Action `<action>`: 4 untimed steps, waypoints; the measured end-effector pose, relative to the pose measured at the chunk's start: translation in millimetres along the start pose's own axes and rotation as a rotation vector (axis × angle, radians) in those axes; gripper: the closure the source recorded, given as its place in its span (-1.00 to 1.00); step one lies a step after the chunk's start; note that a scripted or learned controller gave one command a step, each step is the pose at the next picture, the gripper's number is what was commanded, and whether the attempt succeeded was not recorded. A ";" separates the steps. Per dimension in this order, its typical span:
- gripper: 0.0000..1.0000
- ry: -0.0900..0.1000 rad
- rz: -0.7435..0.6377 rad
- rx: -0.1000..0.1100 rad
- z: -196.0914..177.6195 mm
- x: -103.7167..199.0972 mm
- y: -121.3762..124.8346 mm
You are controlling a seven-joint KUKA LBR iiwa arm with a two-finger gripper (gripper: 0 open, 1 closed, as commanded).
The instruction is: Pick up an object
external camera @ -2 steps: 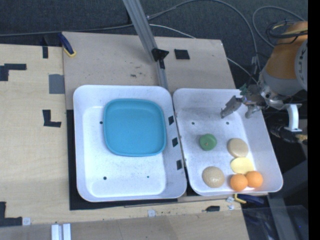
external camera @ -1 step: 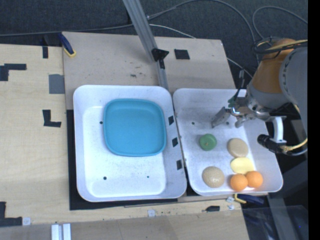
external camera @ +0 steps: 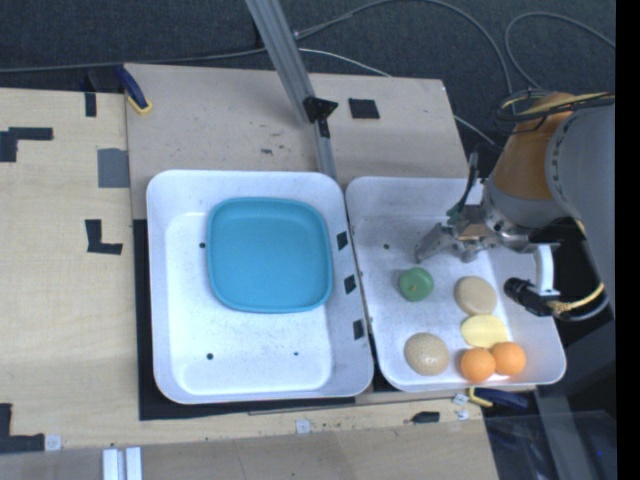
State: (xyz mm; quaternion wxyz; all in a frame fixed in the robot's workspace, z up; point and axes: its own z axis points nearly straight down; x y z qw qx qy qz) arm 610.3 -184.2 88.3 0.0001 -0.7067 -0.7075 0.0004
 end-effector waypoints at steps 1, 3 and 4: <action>1.00 -0.001 0.000 -0.002 -11.7 -0.3 0.7; 1.00 0.000 0.000 -0.003 -110.8 2.6 6.8; 1.00 0.000 0.001 -0.003 -146.8 2.7 7.2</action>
